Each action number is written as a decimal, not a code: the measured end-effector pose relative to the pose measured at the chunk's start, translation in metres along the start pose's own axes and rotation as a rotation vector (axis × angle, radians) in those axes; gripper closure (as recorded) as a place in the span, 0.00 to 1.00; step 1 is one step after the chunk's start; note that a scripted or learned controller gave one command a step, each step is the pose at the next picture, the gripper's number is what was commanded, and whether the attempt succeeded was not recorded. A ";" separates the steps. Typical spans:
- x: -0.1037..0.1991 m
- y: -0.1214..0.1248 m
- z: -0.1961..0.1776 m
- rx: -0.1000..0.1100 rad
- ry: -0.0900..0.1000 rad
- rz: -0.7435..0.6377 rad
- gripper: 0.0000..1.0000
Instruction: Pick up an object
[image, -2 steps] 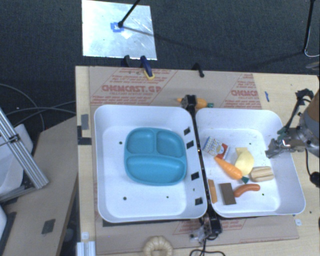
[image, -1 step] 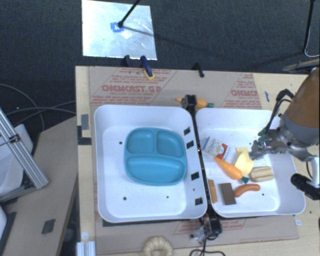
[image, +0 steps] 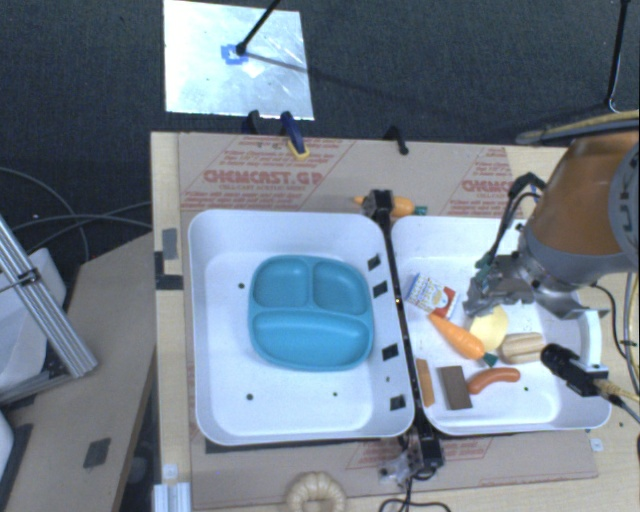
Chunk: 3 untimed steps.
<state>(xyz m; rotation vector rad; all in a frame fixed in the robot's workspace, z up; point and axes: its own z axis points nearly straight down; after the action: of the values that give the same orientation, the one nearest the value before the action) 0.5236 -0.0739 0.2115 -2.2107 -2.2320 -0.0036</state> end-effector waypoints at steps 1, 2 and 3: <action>0.048 -0.002 -0.004 -0.001 0.000 -0.001 1.00; 0.099 0.008 0.001 0.000 0.000 -0.001 1.00; 0.142 0.017 -0.003 0.000 0.000 0.000 1.00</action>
<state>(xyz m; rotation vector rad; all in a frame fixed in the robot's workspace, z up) 0.5387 0.0687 0.2145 -2.2104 -2.2320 -0.0044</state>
